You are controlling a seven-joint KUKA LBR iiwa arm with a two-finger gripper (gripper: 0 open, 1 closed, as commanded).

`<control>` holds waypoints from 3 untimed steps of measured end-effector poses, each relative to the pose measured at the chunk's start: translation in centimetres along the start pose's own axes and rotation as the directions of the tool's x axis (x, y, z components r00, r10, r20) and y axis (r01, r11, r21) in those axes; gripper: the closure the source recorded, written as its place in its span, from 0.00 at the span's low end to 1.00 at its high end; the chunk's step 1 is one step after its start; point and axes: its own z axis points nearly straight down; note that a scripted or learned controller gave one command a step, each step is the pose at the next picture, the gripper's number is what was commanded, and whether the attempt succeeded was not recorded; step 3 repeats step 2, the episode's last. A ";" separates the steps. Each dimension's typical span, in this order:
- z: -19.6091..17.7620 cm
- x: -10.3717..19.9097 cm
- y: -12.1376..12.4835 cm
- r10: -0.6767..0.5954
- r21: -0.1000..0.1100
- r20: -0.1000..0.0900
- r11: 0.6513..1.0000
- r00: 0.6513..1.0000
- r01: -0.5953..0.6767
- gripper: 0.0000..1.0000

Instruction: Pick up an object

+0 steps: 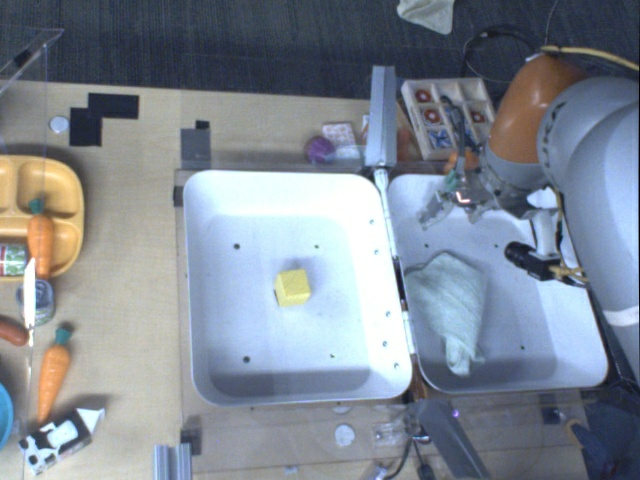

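Observation:
A small yellow block (292, 288) lies near the middle of the left bin (215, 368). A crumpled pale cloth (450, 306) lies in the right bin (580, 368), towards its left wall. My gripper (447, 200) hangs over the far left corner of the right bin, up and slightly left of the cloth and apart from it. I see nothing held in it. The grey arm with its orange band (525, 108) covers the right bin's far right corner.
A metal divider (381, 118) stands behind the seam between the bins. A purple toy (320, 149) and a box of small items (440, 113) sit behind the bins. Left of the bins are a yellow tray (60, 183), toy carrots (52, 368) and a toy cow (55, 438).

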 end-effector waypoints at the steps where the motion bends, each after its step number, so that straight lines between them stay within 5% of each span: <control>1: -0.3 -0.4 -6.9 -0.045 -0.002 0.000 0.999 0.999 0.045 0.00; 2: -4.4 -7.1 -8.2 0.029 0.004 0.000 1.000 1.000 -0.029 0.00; 3: -4.4 -7.1 -8.2 0.029 0.004 0.000 1.000 1.000 -0.029 0.00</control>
